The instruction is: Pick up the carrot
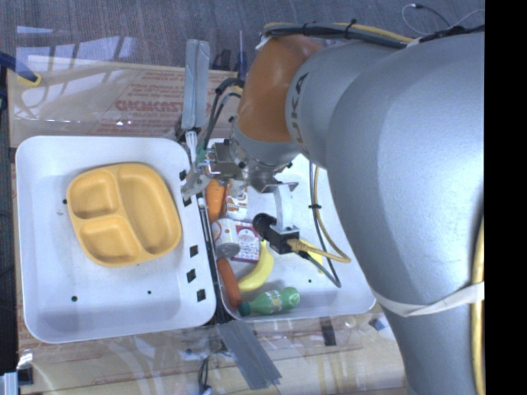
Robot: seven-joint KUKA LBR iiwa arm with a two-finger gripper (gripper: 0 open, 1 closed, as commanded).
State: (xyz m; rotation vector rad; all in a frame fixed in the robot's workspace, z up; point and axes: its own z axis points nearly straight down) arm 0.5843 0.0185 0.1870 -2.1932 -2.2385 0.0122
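Grey arm (395, 163) overhangs right bin (350, 299); gripper (216, 175) above carrot (216, 197), finger state unclear.

The left bin (49, 303) has lots of free room. Only a yellow plate (123, 212) sits in it, near the middle, and the floor around it is bare, so a gripper can come down along the edges.

The right bin (350, 299) is tight. The big grey arm (395, 155) hangs over most of it and hides the far part. The things there are packed against the left wall: a carrot (216, 200) at the top, a packet (235, 241) and a banana (259, 271) touching below it, another carrot (230, 285) by the wall, and a green bottle (270, 301) at the near end. Yellow cables (325, 253) loop over the bare floor beside them.
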